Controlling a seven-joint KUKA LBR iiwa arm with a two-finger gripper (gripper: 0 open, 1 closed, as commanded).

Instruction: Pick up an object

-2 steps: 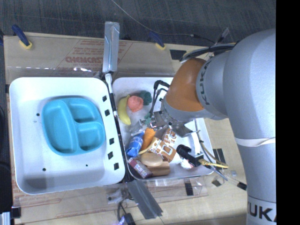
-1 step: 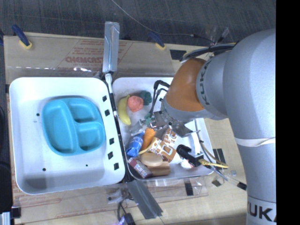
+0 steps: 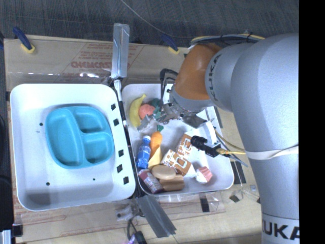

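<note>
Objects for picking are lying heaped in the right white bin [image 3: 223,179]: a yellow plastic banana [image 3: 135,111] by its far left corner, a round pink piece [image 3: 147,110] touching it, a blue bottle [image 3: 143,153] and an orange carrot-shaped piece [image 3: 155,147] along the left wall, and a brown bun-shaped piece [image 3: 164,173] at the near edge. The gripper [image 3: 161,115] is hanging over the pink piece, its state impossible to tell. A blue divided tray [image 3: 78,135] is sitting in the left white bin [image 3: 25,151].

Toy food pile [image 3: 167,156] — right bin [image 3: 226,179], jumbled
</note>
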